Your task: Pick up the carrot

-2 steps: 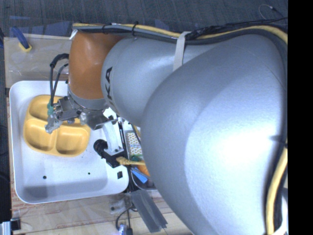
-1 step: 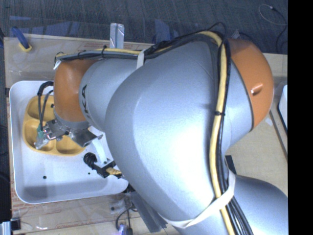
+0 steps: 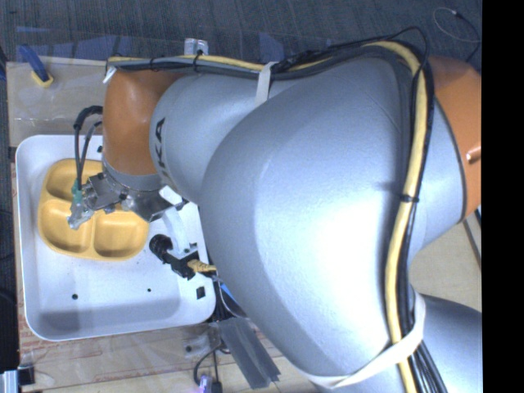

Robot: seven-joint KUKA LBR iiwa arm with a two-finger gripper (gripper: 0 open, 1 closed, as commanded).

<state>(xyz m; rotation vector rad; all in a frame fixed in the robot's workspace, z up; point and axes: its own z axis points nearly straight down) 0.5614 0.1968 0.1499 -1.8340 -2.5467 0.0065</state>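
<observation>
The arm (image 3: 327, 203) is reaching in from the right and leaning low over the bench (image 3: 90, 359), its grey body covering most of the scene. A yellow cable (image 3: 407, 219) and a black one are running along its upper side, strapped down by a white tie (image 3: 264, 80). The orange band (image 3: 131, 129) is sitting above the far edge of the left bin (image 3: 98, 318), and below it the wrist is narrowing towards the gripper (image 3: 79, 211).

The gripper is pointing down into the bin's upper left part, its metal tip lying against a lumpy yellow thing (image 3: 115, 236). That thing is resting on the bin floor near the left wall, with rounded lobes showing on both sides of the tip. Whether the gripper is open or closed cannot be told, since the wrist is hiding most of it, and nothing is showing clearly inside its grasp. Black hoses (image 3: 80, 142) are looping from the band down to the tip, ending at a small green fitting.

Where the carrot is lying cannot be told, so its place relative to the gripper cannot be told either.

A black fitting (image 3: 161, 248) is hanging under the wrist over the bin's right side. A blue tool (image 3: 34, 65) is lying at the bench's far left corner.
</observation>
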